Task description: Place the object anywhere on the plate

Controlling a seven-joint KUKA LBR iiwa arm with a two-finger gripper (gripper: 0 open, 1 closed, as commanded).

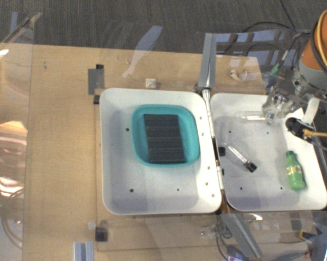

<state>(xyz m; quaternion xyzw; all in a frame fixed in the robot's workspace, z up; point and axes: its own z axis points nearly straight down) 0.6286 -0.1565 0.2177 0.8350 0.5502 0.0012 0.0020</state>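
One green bottle [295,171], cap up-frame.

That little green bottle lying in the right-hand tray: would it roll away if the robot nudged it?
Probably. The green bottle lies on its side on the right bin's flat floor, and its rounded body would likely roll sideways if pushed. It looks small, so probably light. Its smooth, shiny surface may slip between fingers.

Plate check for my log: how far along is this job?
Nothing looks done: the teal plate in the left bin bears only its dark insert. The gripper hangs over the right bin. Left: the green bottle or clear tube to grasp and carry over.
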